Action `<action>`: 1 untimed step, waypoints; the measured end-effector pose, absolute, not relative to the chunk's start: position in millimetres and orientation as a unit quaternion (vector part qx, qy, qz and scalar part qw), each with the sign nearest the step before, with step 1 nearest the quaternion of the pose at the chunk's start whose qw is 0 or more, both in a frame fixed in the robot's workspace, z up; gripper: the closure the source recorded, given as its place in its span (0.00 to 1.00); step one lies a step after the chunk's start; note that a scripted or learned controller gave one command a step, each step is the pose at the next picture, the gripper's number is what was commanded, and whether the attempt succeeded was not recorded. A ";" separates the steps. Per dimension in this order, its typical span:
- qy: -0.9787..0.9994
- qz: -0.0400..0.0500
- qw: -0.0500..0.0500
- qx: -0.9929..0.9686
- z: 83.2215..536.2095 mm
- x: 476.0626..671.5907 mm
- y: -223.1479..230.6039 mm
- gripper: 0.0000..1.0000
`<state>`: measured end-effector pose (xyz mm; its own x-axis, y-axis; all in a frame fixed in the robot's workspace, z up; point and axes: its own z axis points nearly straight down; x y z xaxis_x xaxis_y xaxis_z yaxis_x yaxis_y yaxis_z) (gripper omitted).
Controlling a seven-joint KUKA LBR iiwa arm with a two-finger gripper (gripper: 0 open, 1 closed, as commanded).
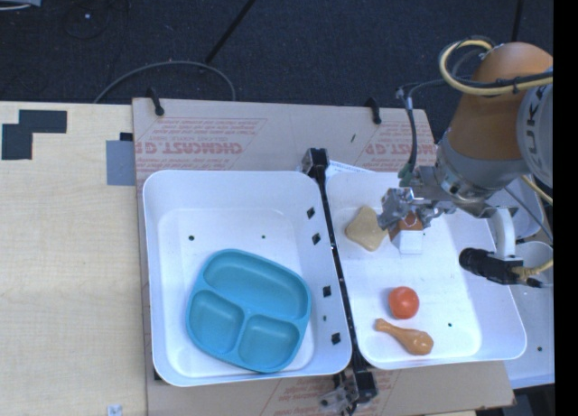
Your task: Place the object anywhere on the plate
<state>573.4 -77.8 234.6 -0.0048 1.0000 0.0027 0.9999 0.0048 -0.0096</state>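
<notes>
A blue plate (248,309) with three compartments lies in the left bin (172,225), toward its front. In the right bin (492,337) lie a tan wedge-shaped piece (365,228), a red tomato (404,301) and a tan drumstick-shaped toy (406,337). My gripper (409,227) hangs over the back part of the right bin, just right of the tan wedge. A small white block with a red-brown top (412,235) sits right under its tip. The gripper's body hides how that block meets it.
A black divider (327,261) runs between the two bins. Cardboard with red print (235,139) lies under and behind them. A black handle-like part (492,266) juts over the right bin's right rim. The wooden bench (63,270) spreads to the left.
</notes>
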 end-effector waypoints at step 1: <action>-0.709 0.002 0.003 -0.705 237.7 583.0 -30.0 1.00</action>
<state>583.0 -30.0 237.7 -0.0048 1.0000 0.0015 1.0000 0.0048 -0.0080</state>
